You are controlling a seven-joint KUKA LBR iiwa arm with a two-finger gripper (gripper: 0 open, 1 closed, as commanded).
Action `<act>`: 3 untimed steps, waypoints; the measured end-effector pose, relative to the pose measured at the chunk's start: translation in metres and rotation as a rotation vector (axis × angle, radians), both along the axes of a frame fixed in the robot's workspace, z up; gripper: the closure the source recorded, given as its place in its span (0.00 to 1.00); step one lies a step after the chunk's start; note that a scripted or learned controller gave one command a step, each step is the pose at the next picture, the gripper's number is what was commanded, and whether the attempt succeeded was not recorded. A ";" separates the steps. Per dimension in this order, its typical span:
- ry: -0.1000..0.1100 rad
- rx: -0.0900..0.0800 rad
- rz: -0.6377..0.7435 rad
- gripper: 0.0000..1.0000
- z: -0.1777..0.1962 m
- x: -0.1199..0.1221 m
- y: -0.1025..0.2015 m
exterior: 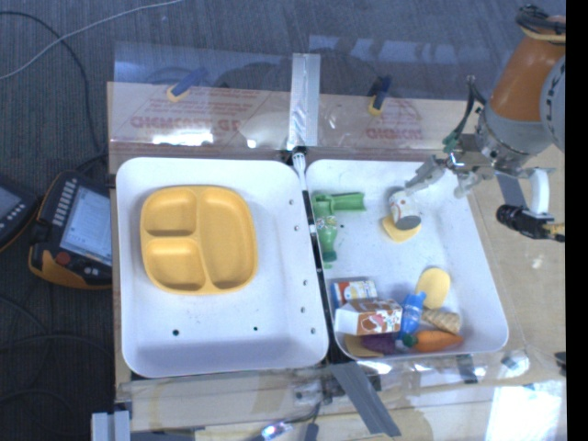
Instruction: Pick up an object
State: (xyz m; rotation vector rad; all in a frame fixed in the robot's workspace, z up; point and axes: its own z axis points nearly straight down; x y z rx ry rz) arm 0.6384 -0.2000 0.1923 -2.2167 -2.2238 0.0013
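My gripper [434, 184] hangs over the back of the right bin [485, 274], with its fingers spread open and nothing between them. One fingertip [407, 187] reaches down-left toward a small white and grey cylinder [402, 211] lying on a flat yellow piece [399, 231]; I cannot tell if it touches. At the bin's left side lie a green toy [336, 202] and a smaller green piece [328, 238]. The front holds a yellow lemon [435, 285], a milk carton [369, 321], a red and white packet [355, 290], a blue bottle [413, 310] and a carrot [432, 341].
The left bin [276, 329] holds a yellow divided plate [197, 237]. A handheld controller [72, 230] lies on the floor at the left. The arm with its orange band [527, 73] stands at the upper right, past the right bin's rim.
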 end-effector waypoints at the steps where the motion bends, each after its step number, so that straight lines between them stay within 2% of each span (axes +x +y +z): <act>1: -0.001 -0.004 -0.022 0.00 -0.098 -0.003 0.031; 2: -0.003 -0.007 -0.020 1.00 -0.087 -0.002 0.032; 3: -0.003 -0.007 -0.020 0.00 -0.088 -0.003 0.032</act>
